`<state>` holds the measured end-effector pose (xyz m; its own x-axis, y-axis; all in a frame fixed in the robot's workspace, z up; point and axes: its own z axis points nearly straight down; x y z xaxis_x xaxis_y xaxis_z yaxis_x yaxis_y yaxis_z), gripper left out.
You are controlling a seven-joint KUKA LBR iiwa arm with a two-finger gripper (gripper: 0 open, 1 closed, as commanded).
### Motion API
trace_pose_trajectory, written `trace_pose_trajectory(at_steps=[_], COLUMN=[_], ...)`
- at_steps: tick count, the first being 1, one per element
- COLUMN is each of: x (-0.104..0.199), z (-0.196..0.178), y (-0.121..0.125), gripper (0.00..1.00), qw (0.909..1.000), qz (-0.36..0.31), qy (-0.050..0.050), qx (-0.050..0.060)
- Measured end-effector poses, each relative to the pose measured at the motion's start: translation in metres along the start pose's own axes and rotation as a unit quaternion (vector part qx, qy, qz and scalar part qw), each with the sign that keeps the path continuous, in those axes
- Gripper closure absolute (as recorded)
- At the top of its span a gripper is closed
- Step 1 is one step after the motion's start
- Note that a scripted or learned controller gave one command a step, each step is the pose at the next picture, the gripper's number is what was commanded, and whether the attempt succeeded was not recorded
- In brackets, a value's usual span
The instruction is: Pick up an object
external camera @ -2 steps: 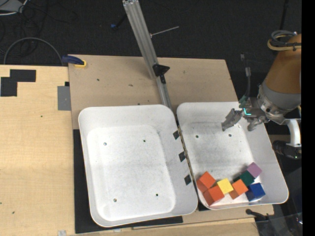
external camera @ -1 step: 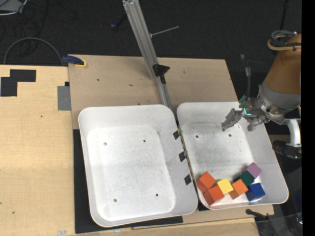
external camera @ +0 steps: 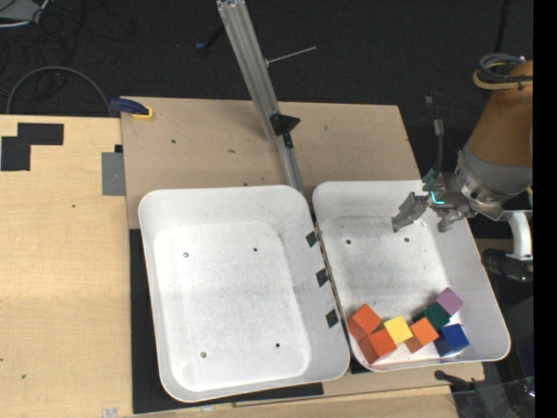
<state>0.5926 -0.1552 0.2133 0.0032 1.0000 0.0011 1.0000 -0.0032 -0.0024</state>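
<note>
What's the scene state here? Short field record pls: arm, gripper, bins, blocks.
arm: enters from the right, over the right bin
gripper: above the bin's far right part, nothing seen between its fingers
left bin: white, shallow
blocks: clustered at the right bin's near edge: two orange-red, yellow, orange, green, purple, blue
gripper to blocks: apart, no contact
</note>
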Motion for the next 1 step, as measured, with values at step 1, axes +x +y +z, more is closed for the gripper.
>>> trace_pose_trajectory(at_steps=[1], x=[-0.0001], z=[0.0000], y=[0.0000], gripper=[0.00], qw=[1.0000], qz=[0.000], qy=[0.000], qx=[0.000])
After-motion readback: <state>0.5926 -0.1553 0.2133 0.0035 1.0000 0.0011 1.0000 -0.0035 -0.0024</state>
